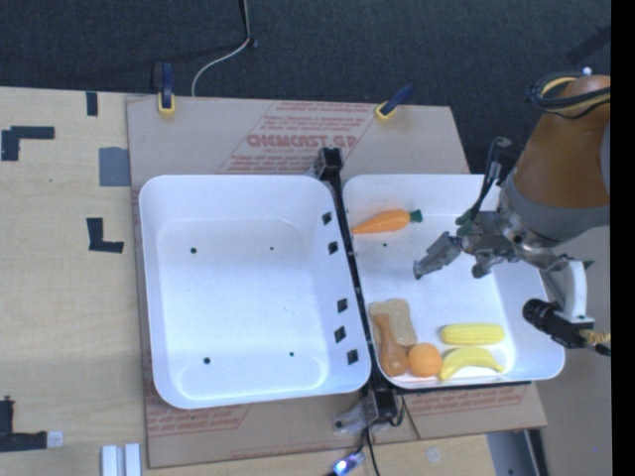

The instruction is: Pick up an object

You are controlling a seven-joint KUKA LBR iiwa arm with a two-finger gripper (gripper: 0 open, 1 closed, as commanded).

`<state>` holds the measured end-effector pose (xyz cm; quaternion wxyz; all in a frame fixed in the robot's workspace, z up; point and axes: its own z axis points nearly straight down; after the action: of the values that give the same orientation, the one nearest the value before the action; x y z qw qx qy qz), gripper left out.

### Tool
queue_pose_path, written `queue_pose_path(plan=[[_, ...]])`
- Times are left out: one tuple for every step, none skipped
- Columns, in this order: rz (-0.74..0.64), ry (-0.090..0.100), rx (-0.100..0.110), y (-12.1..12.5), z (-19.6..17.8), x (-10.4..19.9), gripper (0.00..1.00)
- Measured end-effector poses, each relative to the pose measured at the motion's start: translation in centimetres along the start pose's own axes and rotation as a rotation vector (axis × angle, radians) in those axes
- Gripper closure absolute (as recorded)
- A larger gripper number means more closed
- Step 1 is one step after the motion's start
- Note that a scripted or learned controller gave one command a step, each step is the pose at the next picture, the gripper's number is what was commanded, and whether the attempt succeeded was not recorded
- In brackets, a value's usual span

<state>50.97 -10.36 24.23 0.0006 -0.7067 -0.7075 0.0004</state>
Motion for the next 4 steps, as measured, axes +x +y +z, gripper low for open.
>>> queue_pose_path(plan=[[-0.005, 0.003, 0.006, -2.7, 3.7, 7.0, 0.00], [0.007, -0.001, 0.008, -2.8, 11.5, 0.1, 0.00], [-0.013, 0.004, -0.006, 0.3, 5.5, 12.9, 0.00], [-0.001, -0.001, -0.007, 5.2, 0.9, 11.4, 0.00]])
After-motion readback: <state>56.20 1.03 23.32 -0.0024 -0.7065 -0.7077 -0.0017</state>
